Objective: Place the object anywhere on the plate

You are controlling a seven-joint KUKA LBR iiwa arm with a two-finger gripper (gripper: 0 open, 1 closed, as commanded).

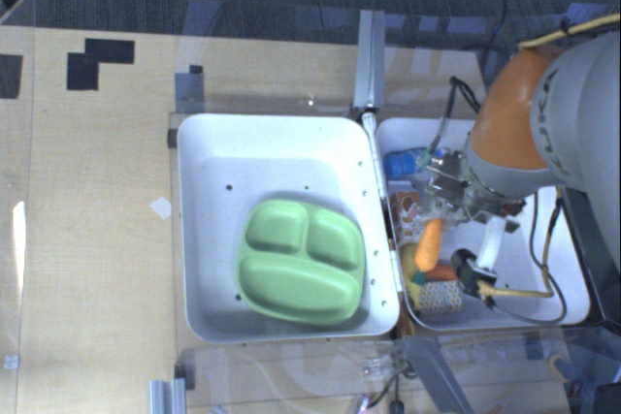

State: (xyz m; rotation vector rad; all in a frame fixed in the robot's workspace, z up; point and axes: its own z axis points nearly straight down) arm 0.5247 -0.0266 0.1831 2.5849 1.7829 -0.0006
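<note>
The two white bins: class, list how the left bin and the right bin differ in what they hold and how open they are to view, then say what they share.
1. The left bin holds one green plate with three compartments; the right bin holds several small items, among them a carrot.
2. The left bin lies open to view; the arm hangs over the right bin and hides part of it.
Shared: both are shallow, white, and sit side by side.

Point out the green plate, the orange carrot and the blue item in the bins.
green plate (303, 260): camera view, the large lower compartment.
orange carrot (429, 244): camera view, mid-body.
blue item (400, 164): camera view, its visible top face.
</note>
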